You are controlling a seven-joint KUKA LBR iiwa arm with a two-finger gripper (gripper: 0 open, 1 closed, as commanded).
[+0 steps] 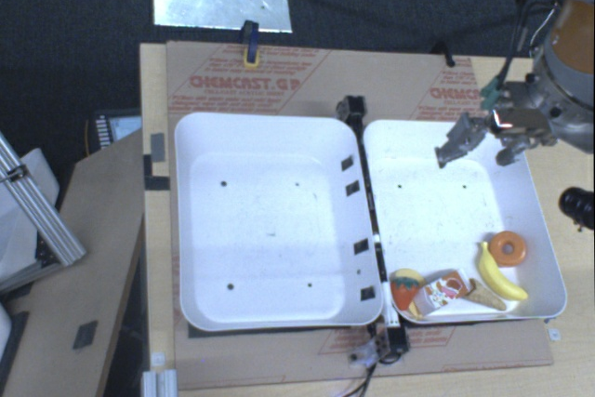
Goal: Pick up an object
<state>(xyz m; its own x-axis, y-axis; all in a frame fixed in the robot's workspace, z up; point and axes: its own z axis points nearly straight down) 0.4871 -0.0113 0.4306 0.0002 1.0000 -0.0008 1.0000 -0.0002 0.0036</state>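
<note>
Camera view, gripper: the gripper (pixel 474 142) hangs above the upper part of the right bin (pixel 418 200), toward its far rim. Its two fingers look spread, with nothing between them, so it reads as open and empty.

Camera view, objects: all the things lie bunched in the near right corner of the right bin. A yellow banana (pixel 500 276) curves along the right side, with an orange ring-shaped piece (pixel 508 247) just above it. To the left sit a red and white packet (pixel 441 291), a brownish cone-shaped piece (pixel 485 296) and an orange-red rounded object (pixel 405 288) close against the dividing wall.

Camera view, left bin: the left bin (pixel 270 218) shows bare white floor with a few small dark dots.

Risk, distance: the gripper is well apart from the cluster, so a straight descent from here would likely close on bare bin floor.

Risk, crowding: the packet, cone and banana touch or overlap, so the fingers may land on two things at once, or push one aside and grip neither.

Risk, walls: the pile hugs the near rim and corner, so a finger could strike the bin wall before it gets around anything.

Risk, shape: the banana's curve and the ring's low profile both look prone to slipping from a two-finger pinch.

Desk: the desk (pixel 307 79) beneath the bins is brown board with red lettering.
</note>
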